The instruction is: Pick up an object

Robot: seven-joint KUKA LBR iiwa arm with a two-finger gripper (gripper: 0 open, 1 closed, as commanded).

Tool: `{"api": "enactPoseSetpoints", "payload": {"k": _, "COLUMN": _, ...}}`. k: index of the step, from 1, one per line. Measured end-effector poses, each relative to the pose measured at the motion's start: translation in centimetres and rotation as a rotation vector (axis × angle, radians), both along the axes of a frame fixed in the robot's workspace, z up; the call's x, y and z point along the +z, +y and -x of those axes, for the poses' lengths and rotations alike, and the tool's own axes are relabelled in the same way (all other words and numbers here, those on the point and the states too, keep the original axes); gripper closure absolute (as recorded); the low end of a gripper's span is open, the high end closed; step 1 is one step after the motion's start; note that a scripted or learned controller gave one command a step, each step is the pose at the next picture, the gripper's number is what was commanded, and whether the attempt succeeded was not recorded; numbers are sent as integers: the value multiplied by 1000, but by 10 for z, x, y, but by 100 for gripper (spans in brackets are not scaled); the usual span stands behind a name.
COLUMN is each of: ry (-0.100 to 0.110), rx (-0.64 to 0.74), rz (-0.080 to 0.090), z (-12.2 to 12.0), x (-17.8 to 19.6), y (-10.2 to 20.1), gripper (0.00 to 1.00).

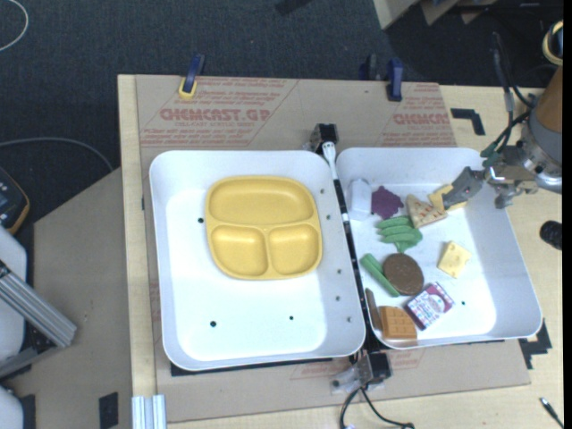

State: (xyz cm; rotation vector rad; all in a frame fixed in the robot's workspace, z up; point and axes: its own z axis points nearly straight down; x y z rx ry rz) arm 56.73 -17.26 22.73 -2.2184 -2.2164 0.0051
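Tan waffle [396,323] square, beside purple packet [428,306].

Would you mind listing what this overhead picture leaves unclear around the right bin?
- The hand: dark and small over the right bin; its grip state is unreadable.
- Arm: cut off by the frame's right edge.
- Purple packet: print too small to read.
- Tan piece: partly overlapped by the hand; contact uncertain.
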Motion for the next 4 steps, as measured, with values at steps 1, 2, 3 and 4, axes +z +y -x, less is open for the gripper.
{"api": "enactPoseSetpoints", "payload": {"k": 1, "ry": 0, "rx": 1, "rz": 0, "z": -2, "x": -43, "y": 1, "gripper": 0}}
{"api": "enactPoseSetpoints", "payload": {"k": 2, "ry": 0, "rx": 1, "rz": -1, "z": 4, "x": -88, "y": 4, "gripper": 0}}
{"api": "enactPoseSetpoints", "payload": {"k": 3, "ry": 0, "rx": 1, "rz": -1, "z": 4, "x": -141, "y": 5, "gripper": 0}}
{"api": "enactPoseSetpoints", "payload": {"k": 4, "ry": -7, "rx": -1, "rz": 2, "z": 3, "x": -127, "y": 4, "gripper": 100}}
